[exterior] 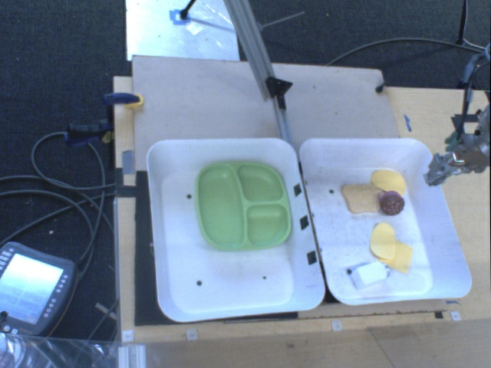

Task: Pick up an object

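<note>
Gripper (439, 171), can't tell if open, sits at right bin's (440, 228) edge; I see food just left, plum (391, 202) nearest.

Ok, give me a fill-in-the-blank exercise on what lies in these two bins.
1. The green divided plate lies in the ____ bin.
2. The dark red round piece sits in the ____ bin, touching the tan slice.
3. The plate has ____ compartments.
4. The gripper is at the right bin's ____ edge, beside the food, not over it.

Missing words: left; right; three; right
</note>
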Available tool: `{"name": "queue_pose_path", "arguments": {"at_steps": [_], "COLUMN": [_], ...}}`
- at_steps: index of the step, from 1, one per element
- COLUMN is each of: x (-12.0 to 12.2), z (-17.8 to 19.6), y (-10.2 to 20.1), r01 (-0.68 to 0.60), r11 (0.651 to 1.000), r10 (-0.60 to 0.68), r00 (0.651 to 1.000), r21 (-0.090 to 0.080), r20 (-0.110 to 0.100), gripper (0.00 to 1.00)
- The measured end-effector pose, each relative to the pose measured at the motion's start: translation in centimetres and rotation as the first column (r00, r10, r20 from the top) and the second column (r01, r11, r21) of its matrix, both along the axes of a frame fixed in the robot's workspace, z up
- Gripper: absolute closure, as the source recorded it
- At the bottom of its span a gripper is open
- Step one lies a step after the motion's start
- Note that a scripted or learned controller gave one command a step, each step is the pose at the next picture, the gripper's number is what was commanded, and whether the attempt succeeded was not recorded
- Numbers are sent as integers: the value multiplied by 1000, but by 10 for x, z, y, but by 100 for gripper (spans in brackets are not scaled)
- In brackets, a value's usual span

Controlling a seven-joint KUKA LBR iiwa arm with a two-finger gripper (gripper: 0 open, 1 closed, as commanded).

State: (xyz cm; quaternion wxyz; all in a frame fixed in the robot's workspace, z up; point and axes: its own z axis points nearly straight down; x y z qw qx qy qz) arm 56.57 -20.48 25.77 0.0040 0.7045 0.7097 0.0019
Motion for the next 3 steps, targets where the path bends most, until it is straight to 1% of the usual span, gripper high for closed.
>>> {"name": "queue_pose_path", "arguments": {"at_steps": [1,2,3], "x": [3,8,14], "z": [7,2,5], "y": [52,95,146], "r01": [-4,-3,-4], "r11": [1000,1000,1000], "r10": [4,3,4], "r00": [1000,1000,1000], "r21": [4,4,5], "r20": [-5,-6,-6], "gripper": [100,100,100]}}
